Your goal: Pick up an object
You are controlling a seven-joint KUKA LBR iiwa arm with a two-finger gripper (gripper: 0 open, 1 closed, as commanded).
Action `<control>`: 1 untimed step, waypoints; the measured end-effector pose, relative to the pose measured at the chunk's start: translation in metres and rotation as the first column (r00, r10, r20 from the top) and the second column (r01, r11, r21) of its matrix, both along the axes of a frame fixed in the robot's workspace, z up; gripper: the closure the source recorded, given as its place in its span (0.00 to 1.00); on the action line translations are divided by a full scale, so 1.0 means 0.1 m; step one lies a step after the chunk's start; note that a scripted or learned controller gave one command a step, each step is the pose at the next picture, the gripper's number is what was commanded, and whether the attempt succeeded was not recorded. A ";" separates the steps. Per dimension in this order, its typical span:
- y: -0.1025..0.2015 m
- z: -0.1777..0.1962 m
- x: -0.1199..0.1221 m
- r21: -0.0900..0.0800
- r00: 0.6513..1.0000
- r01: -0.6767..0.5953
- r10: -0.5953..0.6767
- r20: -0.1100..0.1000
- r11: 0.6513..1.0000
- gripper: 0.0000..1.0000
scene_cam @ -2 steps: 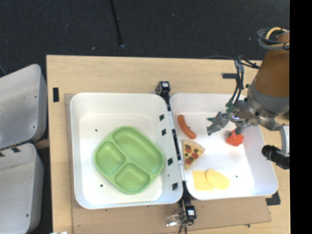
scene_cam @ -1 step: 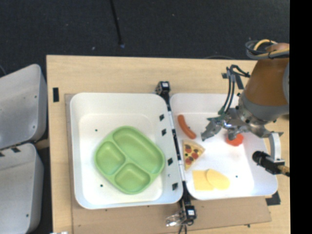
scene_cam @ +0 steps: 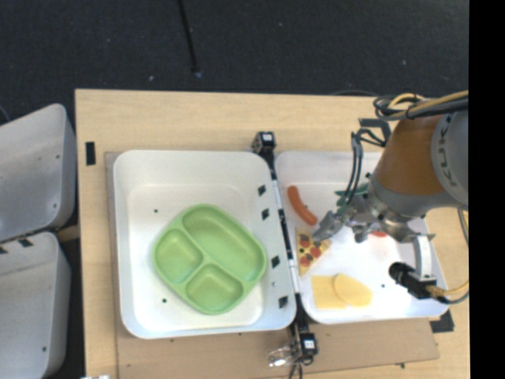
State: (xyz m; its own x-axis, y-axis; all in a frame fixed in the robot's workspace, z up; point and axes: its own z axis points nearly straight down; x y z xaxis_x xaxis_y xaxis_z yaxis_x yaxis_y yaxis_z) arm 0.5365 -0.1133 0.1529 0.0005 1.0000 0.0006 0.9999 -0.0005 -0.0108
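The gripper (scene_cam: 325, 226) hangs low over the right bin (scene_cam: 359, 313), near its left wall and about midway between far and near edges; we cannot tell from this slanted view how its jaws stand, and we see nothing held in them. We take the nearest candidate to be the small red-and-yellow pizza slice toy (scene_cam: 308, 250), which lies against the left wall just on the near side of the gripper, almost touching it in the picture. Its long axis runs diagonally, from the left wall toward the bin's middle. The orange sausage (scene_cam: 301, 204) lies just beyond the gripper toward the far edge, also near the left wall, its long axis slanting from far-left to near-right. The two yellow cheese pieces (scene_cam: 342, 291) rest flat near the near edge, one round piece overlapping a square one, a little farther off. We judge that the next move is a short descent and shift toward the near-left, with the jaws set across the slice's narrow width. Room is tight on the left, where the bin wall and the clips of the divider (scene_cam: 278, 235) stand close; open floor lies to the right, under the wrist. The left bin (scene_cam: 130, 212) holds a green compartment plate (scene_cam: 208, 258), well apart from the work.
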 end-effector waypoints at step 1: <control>-0.02 -0.54 0.00 0.000 1.000 0.002 -0.002 0.005 1.000 0.00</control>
